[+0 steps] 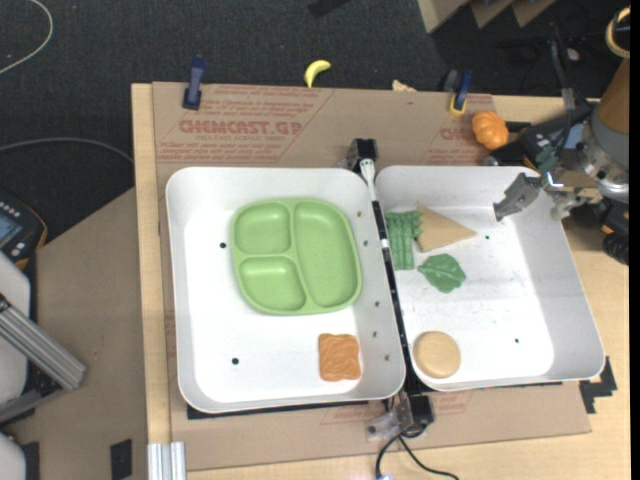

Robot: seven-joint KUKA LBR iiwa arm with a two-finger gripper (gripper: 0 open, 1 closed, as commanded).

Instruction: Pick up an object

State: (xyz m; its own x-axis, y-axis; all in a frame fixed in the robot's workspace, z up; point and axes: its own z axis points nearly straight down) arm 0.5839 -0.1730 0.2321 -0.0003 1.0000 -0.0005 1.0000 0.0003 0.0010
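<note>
Dark carpet is surrounding the table (250, 128), which is carrying two white bins. Left bin (200, 298): green divided plate (296, 256), orange waffle (339, 356). Right bin (550, 308): green ridged piece (401, 238), tan wedge (443, 230), green leaf (442, 271), round tan biscuit (437, 354). Pincer (522, 196) is hovering near the far right rim, holding nothing; finger spread indiscernible.

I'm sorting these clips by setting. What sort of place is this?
Probably a robotics lab bench: two white bins sit on a clamped cardboard sheet, toy food such as a green divided plate and a leaf lies in them, and a gripper reaches over the right bin.
</note>
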